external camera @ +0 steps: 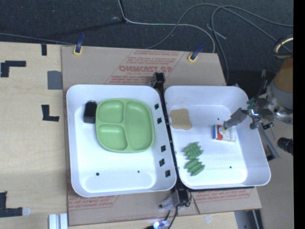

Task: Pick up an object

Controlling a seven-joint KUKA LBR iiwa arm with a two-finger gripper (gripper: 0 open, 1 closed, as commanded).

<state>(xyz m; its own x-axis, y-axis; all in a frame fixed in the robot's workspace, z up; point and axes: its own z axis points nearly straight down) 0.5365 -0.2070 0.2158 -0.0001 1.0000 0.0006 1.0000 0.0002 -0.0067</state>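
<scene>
Claw (pixel 233 122) hovers just above small carton (pixel 224 134) in right bin (pixel 209 95); its spread cannot be told.

- The brown cardboard sheet (pixel 143 66) under the two bins carries red print above the bins, upside down from this angle. The largest line appears to read something like "CHEMCAST GP", though the letters are soft and I cannot be sure of each one. Smaller red lines above and below it are too blurred to read.
- More red print on the same sheet shows along its near edge below the bins; it cannot be made out.
- The small red, white and blue packet (pixel 224 134) in the right bin (pixel 252 175) has printed markings, but they are too small to read.
</scene>
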